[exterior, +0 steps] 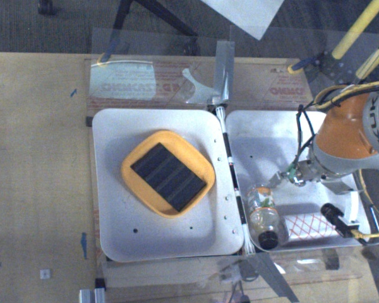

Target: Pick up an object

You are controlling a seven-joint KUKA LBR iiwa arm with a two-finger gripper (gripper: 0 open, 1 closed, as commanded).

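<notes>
Tool is down inside the right bin, about midway across its floor, on the grey arm with the orange band reaching in from the right. Open or closed? Cannot tell from up here, it is too small and shadowed.

Nearest the camera, a clear bottle with a dark cap lies on its side in the front left corner of that bin, cap toward the front wall and its side against the divider. Its far end sits just short of the tool, a little to the tool's left; contact between them I cannot judge. Beside the bottle, along the front wall, lies a flat piece with a red lattice pattern.

Over in the left bin, a yellow dish with rounded corners sits turned at an angle near the middle, a black ribbed insert filling its hollow.

Both bins rest on the tan surface. Farther back, a clear panel with red lettering, then a black chair base and a white sheet on the dark floor.
</notes>
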